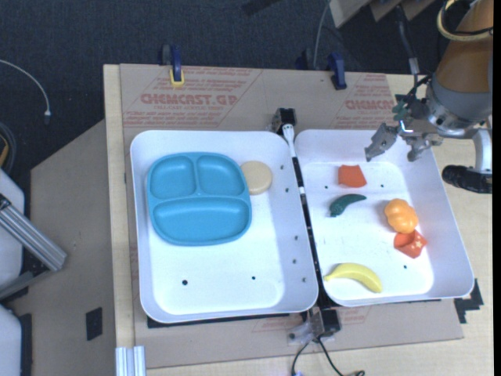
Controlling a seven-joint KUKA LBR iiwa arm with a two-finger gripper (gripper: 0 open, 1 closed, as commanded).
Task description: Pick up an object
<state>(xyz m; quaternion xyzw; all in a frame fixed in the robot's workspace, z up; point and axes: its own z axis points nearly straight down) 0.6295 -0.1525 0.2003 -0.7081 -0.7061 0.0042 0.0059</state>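
My gripper [398,145] hovers over the far edge of the right bin [438,276], its two fingers spread apart and open with nothing between them. Just below it lies an orange block [351,176]. Further toward the front sit a dark green pepper-shaped piece [345,204], an orange round fruit [401,215], a red piece [411,243] touching it, and a yellow banana [355,276] near the front rim.
The left bin [219,292] holds a blue three-compartment plate [199,198] and a cream round disc [256,177] beside it. A black divider strip [301,202] runs between the bins. Blue clamps [337,69] stand at the board's back edge.
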